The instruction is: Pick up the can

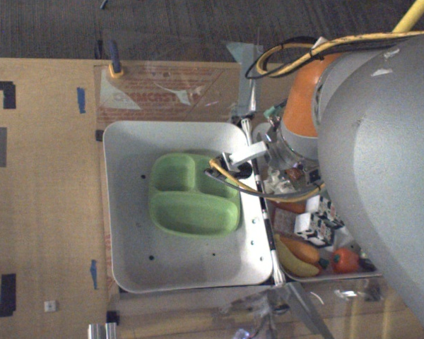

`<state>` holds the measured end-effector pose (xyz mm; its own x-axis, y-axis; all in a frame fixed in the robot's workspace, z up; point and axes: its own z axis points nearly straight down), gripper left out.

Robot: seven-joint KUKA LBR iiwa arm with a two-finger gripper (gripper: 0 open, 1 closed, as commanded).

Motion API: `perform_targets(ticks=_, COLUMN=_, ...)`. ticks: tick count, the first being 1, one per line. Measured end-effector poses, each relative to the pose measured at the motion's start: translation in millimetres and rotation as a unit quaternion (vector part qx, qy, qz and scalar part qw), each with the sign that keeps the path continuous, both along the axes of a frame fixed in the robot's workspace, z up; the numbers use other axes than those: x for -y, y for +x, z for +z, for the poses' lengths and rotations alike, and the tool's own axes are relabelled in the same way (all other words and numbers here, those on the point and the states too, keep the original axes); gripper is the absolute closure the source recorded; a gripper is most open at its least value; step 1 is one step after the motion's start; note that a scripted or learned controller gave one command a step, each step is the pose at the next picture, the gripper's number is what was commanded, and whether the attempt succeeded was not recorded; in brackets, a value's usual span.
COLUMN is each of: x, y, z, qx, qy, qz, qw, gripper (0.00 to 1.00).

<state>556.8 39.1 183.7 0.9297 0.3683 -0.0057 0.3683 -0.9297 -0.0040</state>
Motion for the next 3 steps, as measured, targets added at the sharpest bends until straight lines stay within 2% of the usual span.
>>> perform_targets(ticks=1, x=11.1, y=86.0, z=0.7, qx=0.004, qy=-0.0008, qz=-0.089, qw=0.9960, gripper=1.00)
perform_targets(ticks=3, x=11.9, y=86.9, z=20.0, qx=0.004, qy=-0.0001, qz=-0.092, qw=0.9958, gripper=1.00)
